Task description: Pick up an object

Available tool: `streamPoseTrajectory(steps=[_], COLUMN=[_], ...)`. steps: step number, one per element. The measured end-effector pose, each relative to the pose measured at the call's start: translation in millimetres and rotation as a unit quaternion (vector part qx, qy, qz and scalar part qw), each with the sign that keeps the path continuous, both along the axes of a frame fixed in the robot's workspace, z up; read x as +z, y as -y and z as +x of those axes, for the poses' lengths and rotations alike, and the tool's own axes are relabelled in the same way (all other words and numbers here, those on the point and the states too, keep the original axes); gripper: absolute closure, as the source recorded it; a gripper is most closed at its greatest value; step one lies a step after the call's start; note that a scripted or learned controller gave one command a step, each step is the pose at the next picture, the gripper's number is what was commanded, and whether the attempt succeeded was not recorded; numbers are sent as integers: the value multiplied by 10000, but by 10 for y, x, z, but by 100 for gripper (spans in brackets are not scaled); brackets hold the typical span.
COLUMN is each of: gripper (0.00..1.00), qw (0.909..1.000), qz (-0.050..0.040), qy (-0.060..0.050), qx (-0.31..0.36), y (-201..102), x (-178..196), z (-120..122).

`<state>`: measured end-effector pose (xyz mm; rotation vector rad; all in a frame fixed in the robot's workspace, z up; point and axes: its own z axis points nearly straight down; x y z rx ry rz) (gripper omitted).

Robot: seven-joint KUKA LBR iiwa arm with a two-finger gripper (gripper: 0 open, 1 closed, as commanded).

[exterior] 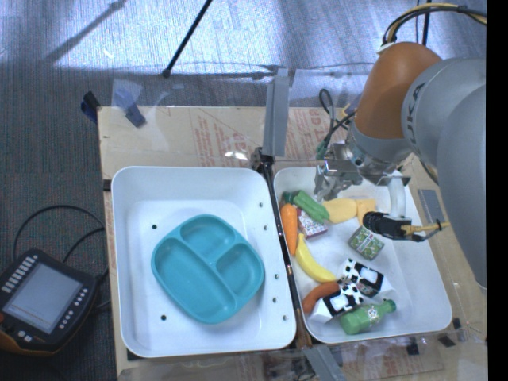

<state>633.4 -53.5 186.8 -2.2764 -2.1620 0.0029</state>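
Camera view: toys – carrot [290, 227], banana [313, 265], green bottle [367, 316] – all lie in right bin [432, 292]; none lifted. Gripper [330, 182] hovers over bin's far end, fingers spread, gripping nothing. Pick not yet done. Teal plate [208, 268] sits in left bin [135, 189].

Tabletop [198, 137], brown board: two white bins side by side, left bin [127, 213], right bin [425, 280].
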Motion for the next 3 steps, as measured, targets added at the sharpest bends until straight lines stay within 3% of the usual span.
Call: streamPoseTrajectory(steps=[1, 2, 3], gripper=[100, 0, 0], qw=[9890, 9889, 9760], qz=[8, 6, 12], qy=[7, 10, 3], qx=[1482, 1484, 2176], y=[985, 983, 843], x=[-994, -989, -633], z=[104, 107, -58])
